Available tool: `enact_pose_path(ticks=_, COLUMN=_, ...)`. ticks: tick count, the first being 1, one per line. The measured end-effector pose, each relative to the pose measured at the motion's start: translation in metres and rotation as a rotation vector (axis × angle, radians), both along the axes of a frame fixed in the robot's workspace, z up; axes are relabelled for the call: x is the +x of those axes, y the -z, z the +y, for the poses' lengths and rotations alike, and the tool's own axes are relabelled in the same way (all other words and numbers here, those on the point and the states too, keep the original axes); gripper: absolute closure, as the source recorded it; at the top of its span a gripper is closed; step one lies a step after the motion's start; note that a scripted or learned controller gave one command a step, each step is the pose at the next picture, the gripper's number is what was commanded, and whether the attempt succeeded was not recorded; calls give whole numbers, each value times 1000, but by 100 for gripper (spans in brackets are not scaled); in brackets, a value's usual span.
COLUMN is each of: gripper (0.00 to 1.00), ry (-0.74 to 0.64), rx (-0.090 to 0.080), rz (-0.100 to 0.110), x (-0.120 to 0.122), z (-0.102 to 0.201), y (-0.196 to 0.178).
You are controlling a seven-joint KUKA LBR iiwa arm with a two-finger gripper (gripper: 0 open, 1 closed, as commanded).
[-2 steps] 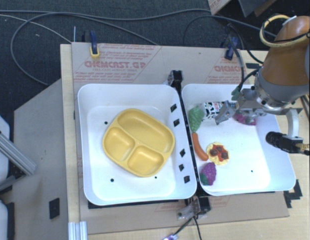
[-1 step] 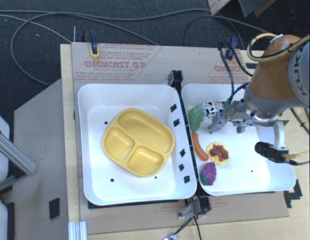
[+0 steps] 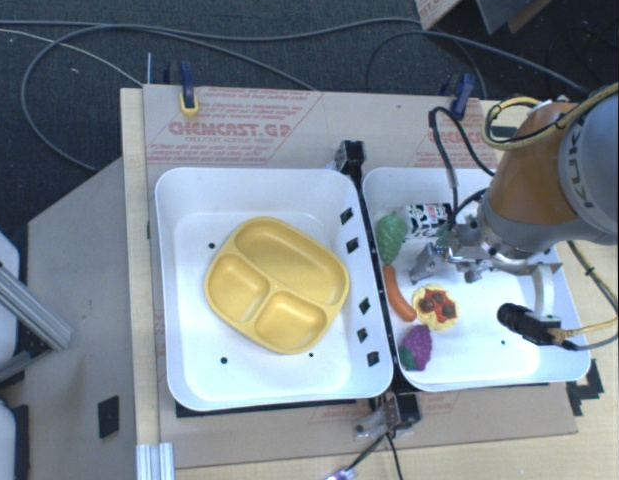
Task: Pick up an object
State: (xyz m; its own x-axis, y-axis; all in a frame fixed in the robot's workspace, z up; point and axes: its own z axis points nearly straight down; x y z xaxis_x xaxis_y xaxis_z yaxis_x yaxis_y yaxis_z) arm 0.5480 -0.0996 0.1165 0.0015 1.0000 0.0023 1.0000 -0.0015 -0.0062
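Your gripper [image 3: 441, 256] hangs low among the right bin [image 3: 564, 363] toys, beside the pizza slice [image 3: 436, 306]. You cannot tell its state here.

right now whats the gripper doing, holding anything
Gripper: in the right bin, low among the toy food; open or closed cannot be told, and nothing is seen held.

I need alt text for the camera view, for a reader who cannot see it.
A grey and orange robot arm reaches from the right over the right white bin, its gripper above small toy foods: a green leaf, an orange carrot, purple grapes and a small pizza. The left white bin holds a yellow divided plate.
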Motion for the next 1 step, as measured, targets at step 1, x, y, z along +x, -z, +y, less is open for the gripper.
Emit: enact_pose_path(ticks=1, gripper=100, ry=0, rx=-1, rz=-6, x=1, z=0, y=-14)
